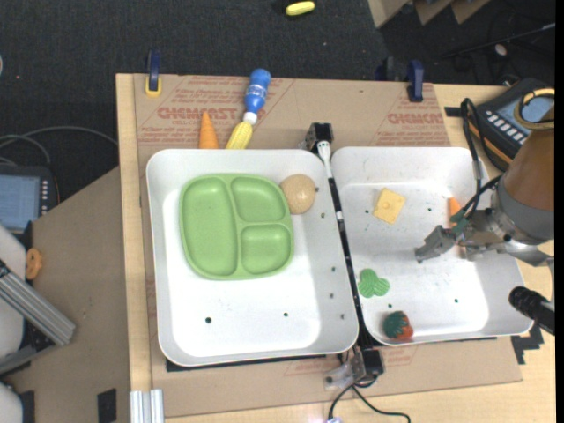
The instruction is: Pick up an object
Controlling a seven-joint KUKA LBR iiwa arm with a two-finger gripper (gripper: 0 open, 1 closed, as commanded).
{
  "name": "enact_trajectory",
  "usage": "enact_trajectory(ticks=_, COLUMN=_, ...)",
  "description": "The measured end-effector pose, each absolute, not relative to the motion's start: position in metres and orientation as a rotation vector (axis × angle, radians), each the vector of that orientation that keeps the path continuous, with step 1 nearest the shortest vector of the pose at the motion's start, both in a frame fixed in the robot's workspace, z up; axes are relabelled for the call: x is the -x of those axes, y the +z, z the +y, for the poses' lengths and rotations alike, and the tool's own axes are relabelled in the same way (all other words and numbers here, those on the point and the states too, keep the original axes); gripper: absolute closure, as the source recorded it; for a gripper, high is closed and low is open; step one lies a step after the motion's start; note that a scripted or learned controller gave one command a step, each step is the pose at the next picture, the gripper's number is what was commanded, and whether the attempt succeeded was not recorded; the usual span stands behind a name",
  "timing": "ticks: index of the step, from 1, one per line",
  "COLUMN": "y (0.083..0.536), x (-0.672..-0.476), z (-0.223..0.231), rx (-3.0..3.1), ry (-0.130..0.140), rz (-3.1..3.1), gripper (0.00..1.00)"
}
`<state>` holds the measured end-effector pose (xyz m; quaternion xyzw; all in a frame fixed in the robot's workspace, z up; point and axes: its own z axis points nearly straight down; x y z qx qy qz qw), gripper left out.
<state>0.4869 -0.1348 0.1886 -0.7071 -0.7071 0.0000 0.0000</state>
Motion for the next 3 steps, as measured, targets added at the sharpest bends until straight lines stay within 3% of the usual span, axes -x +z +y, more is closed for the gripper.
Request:
enact_trajectory(ticks=1, y=0.080, x=-0.533, z=-0.180, rx=2.225, ry=0.001, rz=-2.221, gripper=0.00)
enact_trajectory(ticks=2, y=0.085, x=-0.593, z=-0.124, rx=2.217, ry=-0.007, rz=-2.232, gripper=0.00)
enact_trajectory(ticks=3, y=0.085, x=-0.633, z=-0.123, rx=2.222, ry=-0.004, rz=-2.228, gripper=0.00)
